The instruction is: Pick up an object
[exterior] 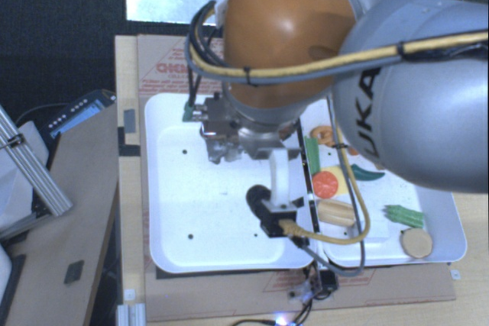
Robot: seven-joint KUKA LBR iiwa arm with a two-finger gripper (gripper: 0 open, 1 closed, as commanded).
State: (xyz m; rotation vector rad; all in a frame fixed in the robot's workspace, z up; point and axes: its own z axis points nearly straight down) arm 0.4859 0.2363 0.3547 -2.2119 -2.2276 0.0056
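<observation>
Reaching in from the right, the grey arm [428,111] bends steeply down. Its orange band [286,27] bulges toward the camera and covers the far ends of both bins. The gripper [223,149] hangs low over the far part of the left bin [183,202], pointing downward. Whether it is open or closed cannot be told, and no object shows in its hold.

The loose things all lie in the right bin [443,229], apart from the gripper. A long green strip [312,153] lies along the bin's left wall, with an orange piece [324,135] beyond it, partly hidden by the arm. A red-orange round fruit [326,183] sits nearer the front, and a dark green pepper-like shape [368,174] is just beside it on the right. A tan stick [336,211] lies nearer still. A small green piece [403,216] and a tan disc [416,243] rest near the front right corner.

The far half of the right bin is hidden behind the arm, and the orange piece is too covered to name.
</observation>
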